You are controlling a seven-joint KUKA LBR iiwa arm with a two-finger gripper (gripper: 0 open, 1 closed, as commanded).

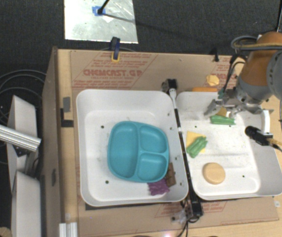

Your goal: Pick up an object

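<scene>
The hand [222,107] sits low over the far part of the right bin [269,177], right above a green block [223,120] that lies near the bin's far wall; whether its fingers are wide or narrow I cannot tell, and nothing visibly sits between them. Closer to the bin's left wall lie a yellow wedge [192,136] and a green toy [196,145], touching each other. A tan disc [213,173] rests near the front edge. In the left bin [89,132], a blue divided plate [138,152] fills the middle, with a purple piece [157,187] and a brown piece [170,176] at its front right corner.
</scene>
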